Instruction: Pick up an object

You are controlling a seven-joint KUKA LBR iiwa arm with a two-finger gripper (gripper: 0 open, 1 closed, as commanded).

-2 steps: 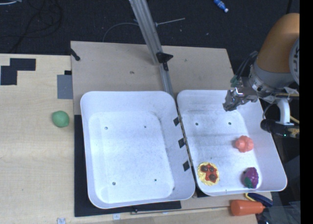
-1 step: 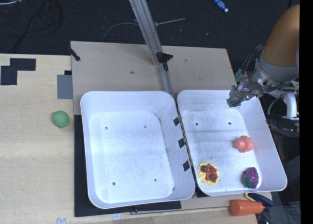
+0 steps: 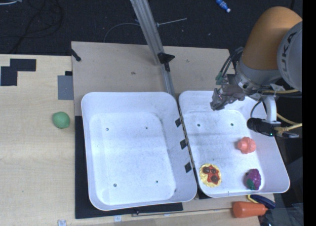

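While our dark two-finger gripper (image 3: 219, 102) hovers far behind the pink rounded toy (image 3: 246, 145), grip state unclear, we risk closing on nothing.

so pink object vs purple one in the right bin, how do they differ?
Colour: the pink object is salmon pink all over; the purple object is dark purple with a green patch. Position: the pink object lies farther up the right bin, closer to the gripper; the purple object sits near the bin's lower right corner. Shared: both are small, rounded, similar in size, and lie loose along the bin's right side.
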